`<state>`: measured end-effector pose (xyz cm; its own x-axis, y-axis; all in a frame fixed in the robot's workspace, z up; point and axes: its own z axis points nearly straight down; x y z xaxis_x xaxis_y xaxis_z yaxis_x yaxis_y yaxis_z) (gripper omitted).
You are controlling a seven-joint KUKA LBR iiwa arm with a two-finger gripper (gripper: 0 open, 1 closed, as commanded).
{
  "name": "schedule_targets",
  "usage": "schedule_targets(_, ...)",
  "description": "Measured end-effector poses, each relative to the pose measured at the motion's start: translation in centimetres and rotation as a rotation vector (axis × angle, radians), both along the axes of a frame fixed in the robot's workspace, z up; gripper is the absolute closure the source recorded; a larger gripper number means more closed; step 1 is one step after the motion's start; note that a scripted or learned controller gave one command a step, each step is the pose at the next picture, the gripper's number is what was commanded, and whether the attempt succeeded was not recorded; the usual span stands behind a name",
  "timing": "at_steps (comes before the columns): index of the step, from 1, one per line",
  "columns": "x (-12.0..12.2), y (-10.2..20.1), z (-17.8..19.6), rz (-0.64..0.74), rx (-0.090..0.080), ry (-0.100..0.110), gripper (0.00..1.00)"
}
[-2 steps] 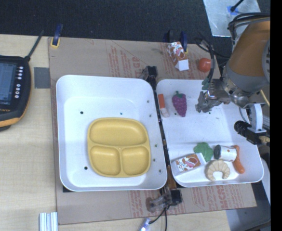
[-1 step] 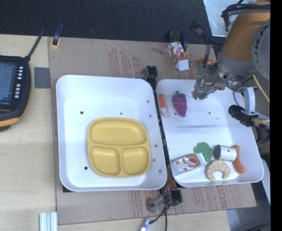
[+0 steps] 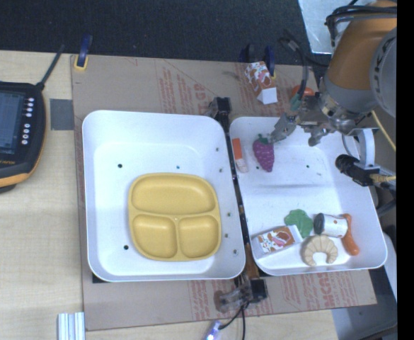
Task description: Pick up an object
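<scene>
My gripper (image 3: 299, 132) hangs over the far end of the right bin (image 3: 366, 197). It is open, with nothing between its fingers. Its left finger (image 3: 282, 128) stands just up and to the right of a purple grape bunch (image 3: 264, 154), close to the stem. An orange and white tube (image 3: 239, 154) lies against the bin's left wall. At the near end sit a small carton (image 3: 276, 240), a green piece (image 3: 300, 222), a croissant (image 3: 321, 249), a black and white piece (image 3: 332, 224) and a carrot (image 3: 349, 241).
The left bin (image 3: 107, 161) holds a yellow divided plate (image 3: 173, 216). A teach pendant (image 3: 5, 133) rests at the bench's left edge. A small box (image 3: 260, 78) lies behind the right bin. The grey and orange arm (image 3: 359, 55) comes in from the upper right.
</scene>
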<state>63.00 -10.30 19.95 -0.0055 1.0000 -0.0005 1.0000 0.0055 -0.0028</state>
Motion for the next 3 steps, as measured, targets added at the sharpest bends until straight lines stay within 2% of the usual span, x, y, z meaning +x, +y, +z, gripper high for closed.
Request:
schedule_targets(1, 2.6, -0.5, -8.3, 0.002, 0.000, 0.003, 0.00)
schedule_targets(2, 2.6, 0.1, -10.8, 0.001, 0.000, 0.002, 0.00)
schedule_targets(3, 2.6, 0.1, -9.7, 0.006, 0.000, 0.004, 1.00)
